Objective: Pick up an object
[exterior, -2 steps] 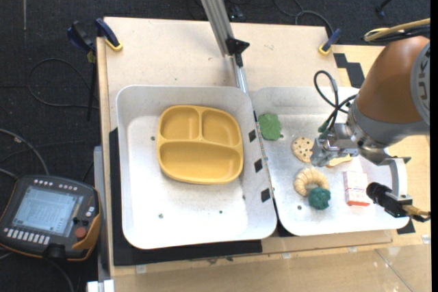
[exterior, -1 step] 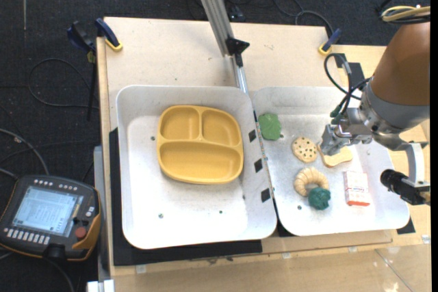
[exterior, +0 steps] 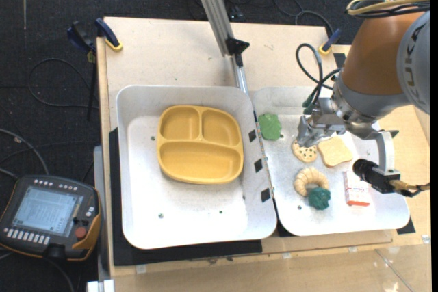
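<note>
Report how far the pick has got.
Done: the arm has reached into the right bin, and the hand sits low over the cookie, beside the toast.
In hand: nothing I can confirm; I can't see a grasp.
Left: grip and lift one item. The cookie is closest; the green piece, croissant and carton lie untouched on the bin floor.
</note>
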`<state>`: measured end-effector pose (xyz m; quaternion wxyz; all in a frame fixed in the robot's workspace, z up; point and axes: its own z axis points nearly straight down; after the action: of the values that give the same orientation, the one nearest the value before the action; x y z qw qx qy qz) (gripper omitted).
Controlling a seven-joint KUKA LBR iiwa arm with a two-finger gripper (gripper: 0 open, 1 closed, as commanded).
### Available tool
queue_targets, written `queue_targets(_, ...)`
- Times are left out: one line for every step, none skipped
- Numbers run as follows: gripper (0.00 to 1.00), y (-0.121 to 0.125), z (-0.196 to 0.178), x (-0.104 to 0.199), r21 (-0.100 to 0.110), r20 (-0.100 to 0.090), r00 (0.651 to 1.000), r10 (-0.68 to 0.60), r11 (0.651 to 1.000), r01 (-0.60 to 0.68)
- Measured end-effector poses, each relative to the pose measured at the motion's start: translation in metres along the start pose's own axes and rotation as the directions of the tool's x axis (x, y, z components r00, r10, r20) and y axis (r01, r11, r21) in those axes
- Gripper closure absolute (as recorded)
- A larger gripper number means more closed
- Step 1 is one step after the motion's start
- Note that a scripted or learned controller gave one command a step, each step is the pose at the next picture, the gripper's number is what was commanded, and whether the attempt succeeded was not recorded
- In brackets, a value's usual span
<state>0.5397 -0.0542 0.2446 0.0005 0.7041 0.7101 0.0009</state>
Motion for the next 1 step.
queue_targets(1.0,0.0174,-0.0073,0.0512,0.0,-0.001,1.0,0.0,1.0,0.0)
